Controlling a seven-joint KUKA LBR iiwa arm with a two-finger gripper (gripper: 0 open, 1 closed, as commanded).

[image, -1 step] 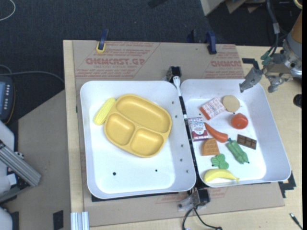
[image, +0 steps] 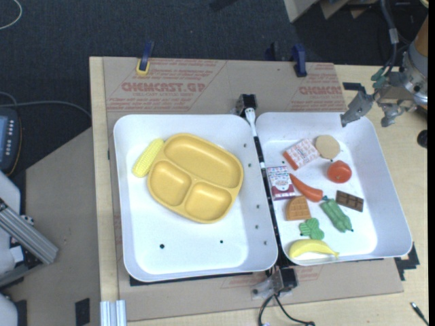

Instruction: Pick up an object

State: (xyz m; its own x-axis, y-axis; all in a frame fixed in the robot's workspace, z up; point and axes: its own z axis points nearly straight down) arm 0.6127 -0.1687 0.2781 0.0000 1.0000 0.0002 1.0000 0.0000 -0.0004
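Note:
The right bin (image: 387,202) holds several toy foods: a red tomato (image: 339,172), a beige bun (image: 327,146), a red-and-white packet (image: 300,153), a chilli pepper (image: 307,189), a chocolate bar (image: 349,201), a green pea pod (image: 336,216), a waffle piece (image: 297,208), broccoli (image: 312,228), a banana (image: 311,250) and a small carton (image: 279,181). My gripper (image: 372,111) hangs open above the bin's far right corner, its fingers spread apart with nothing between them. It is up and to the right of the bun.
The left bin (image: 136,236) holds a yellow divided tray (image: 194,176) with a corn cob (image: 147,157) beside its left rim. Clamps sit at the board's far edge: a yellow one (image: 143,65) and a blue one (image: 298,60).

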